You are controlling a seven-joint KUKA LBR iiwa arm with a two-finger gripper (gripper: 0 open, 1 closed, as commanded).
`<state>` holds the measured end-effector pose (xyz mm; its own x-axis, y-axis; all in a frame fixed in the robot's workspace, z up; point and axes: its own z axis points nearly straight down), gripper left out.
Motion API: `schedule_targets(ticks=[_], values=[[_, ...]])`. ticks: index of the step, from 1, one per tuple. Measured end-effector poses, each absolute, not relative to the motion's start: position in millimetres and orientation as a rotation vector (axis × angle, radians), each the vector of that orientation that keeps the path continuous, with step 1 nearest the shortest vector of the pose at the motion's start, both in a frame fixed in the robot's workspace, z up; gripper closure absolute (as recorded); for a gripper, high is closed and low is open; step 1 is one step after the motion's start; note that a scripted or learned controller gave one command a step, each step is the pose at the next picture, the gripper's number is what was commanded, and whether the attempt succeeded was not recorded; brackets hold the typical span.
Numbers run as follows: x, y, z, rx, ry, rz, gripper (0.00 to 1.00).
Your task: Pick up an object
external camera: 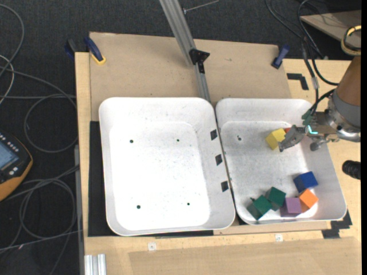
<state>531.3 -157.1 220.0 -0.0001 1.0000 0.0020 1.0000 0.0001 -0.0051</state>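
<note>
Camera view: my gripper (287, 140) sits beside the yellow block (276, 138) near the right bin's (252, 109) back edge; I cannot tell the jaws' state. I judge the block light, rigid, best pinched across flat faces.

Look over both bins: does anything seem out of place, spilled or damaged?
Nothing stands out. The blocks all lie inside the right bin: a yellow block by the gripper, the rest clustered at its near edge. The left bin looks intact.

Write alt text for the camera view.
The arm's claw reaches from the right beside a yellow block in the right bin. Blue, orange, purple and two green blocks cluster at its near edge.
</note>
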Motion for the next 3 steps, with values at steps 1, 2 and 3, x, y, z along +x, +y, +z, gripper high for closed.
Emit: schedule_targets(ticks=[1, 2, 3], values=[[532.3, -157.2, 222.0, -2.22, -2.222, -0.001, 0.0], [523.5, -157.0, 167.9, -2.217, -2.216, 0.005, 0.0], [524.2, -156.4, 104.5, -2.216, -2.216, 0.005, 0.0]])
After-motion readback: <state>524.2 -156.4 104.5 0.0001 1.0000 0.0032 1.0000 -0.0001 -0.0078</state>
